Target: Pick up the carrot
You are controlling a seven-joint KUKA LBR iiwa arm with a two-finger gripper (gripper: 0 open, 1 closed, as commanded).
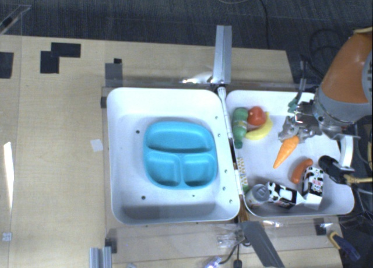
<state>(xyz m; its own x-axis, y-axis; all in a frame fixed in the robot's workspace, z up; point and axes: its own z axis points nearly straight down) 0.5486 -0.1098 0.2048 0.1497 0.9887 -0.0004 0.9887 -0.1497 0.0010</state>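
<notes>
- My hand [295,126] sits over the right bin [344,203], at the top end of the carrot [285,151]; I cannot tell whether it grips.
- One carrot, lying tilted mid-bin.
- Nearby: one tomato [255,115], one banana [259,131], one green piece [239,126], two cow-print pieces [313,183].
- One blue tray [179,152], three sections, in the left bin [125,162].
- My arm is cut off at the right.

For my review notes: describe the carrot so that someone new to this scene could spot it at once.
Look in the right-hand white bin, near its middle, just below the gripper. The carrot is a plain orange cone tapering down-left, longer and more pointed than the stubby orange-red piece beside it.
</notes>
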